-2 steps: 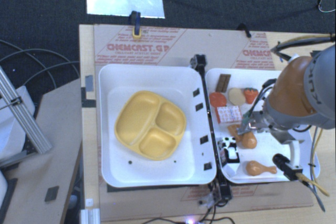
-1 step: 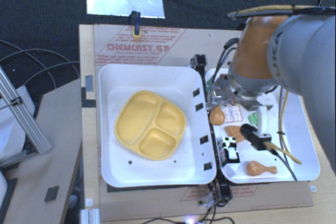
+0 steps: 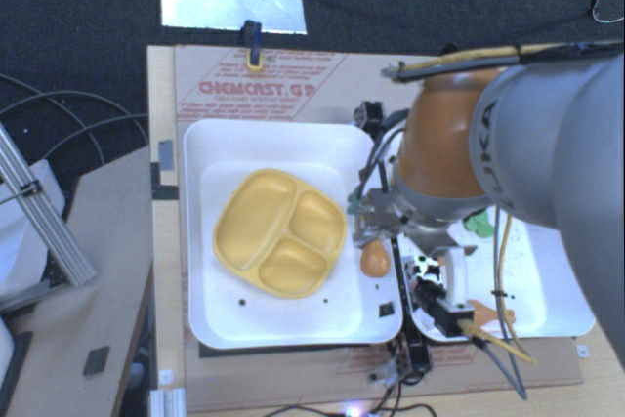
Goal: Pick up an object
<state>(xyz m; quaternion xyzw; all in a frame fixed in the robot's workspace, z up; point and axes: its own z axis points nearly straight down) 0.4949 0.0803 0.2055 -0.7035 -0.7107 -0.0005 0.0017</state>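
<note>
Two white bins side by side on the bench [image 3: 166,210]. In the left bin [image 3: 225,151], a yellow tray [image 3: 278,231] with three sections, lying flat near the middle. Just right of the tray, by the bin's right wall, a small orange egg-shaped thing [image 3: 375,259]. Right above it, the hand [image 3: 376,231] on the grey arm [image 3: 547,142] (orange band above the wrist). Can't tell if the hand is spread or pinching. In the right bin [image 3: 562,303], a green thing [image 3: 479,225] and a black-and-white thing [image 3: 426,269].
</note>
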